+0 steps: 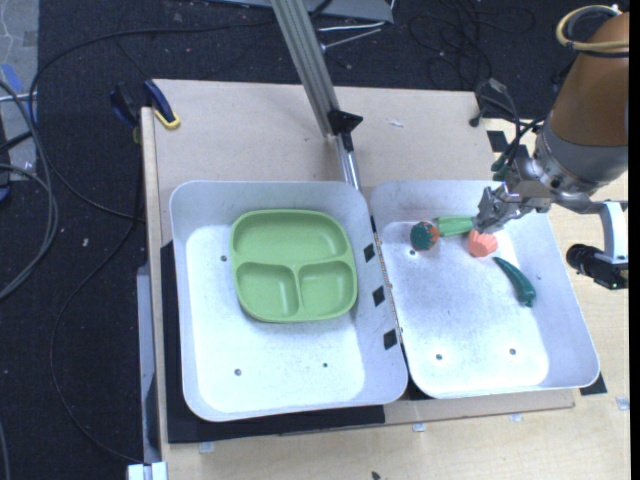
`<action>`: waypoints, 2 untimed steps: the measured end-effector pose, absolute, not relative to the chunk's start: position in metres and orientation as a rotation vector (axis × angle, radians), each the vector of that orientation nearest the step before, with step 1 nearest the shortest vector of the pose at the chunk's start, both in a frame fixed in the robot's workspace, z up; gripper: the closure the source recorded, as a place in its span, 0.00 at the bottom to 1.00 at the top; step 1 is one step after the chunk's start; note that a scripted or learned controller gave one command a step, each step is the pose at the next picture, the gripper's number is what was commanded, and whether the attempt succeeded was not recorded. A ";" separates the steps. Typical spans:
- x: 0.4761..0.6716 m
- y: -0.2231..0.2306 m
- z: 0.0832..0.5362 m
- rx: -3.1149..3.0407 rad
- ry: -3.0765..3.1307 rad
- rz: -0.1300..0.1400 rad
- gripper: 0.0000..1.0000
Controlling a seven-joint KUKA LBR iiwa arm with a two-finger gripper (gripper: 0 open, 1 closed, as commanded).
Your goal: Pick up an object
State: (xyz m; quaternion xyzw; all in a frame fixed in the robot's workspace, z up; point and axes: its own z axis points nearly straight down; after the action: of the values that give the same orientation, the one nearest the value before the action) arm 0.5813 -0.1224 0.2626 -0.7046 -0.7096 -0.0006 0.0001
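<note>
I had the pincer [492, 218] low over the right bin [560, 368], just at twelve o'clock of the salmon-pink object [482, 244], presumably lined up for it; whether it was released or clenched I couldn't tell.

On my monitor, both bins are white with faint grey speckling: the left bin [200, 368] carries a pale green divided plate [295, 265], plain and unpatterned. Near the right bin's [480, 358] far edge I see a small ball [425, 235], dark green with a reddish patch, a light green stick [455, 226], a salmon-orange piece [483, 245] and a dark green pepper-like piece [517, 281]. The bench [250, 133] is light tan. The arm [590, 98] is grey with an orange-brown band.
</note>
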 end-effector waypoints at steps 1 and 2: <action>0.577 -0.062 0.251 -2.211 -2.229 -0.001 1.00; 0.575 -0.017 0.243 -2.212 -2.228 0.000 1.00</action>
State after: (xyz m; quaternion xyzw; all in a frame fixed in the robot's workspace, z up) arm 0.5748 -0.0173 0.2435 -0.7047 -0.7095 0.0000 0.0010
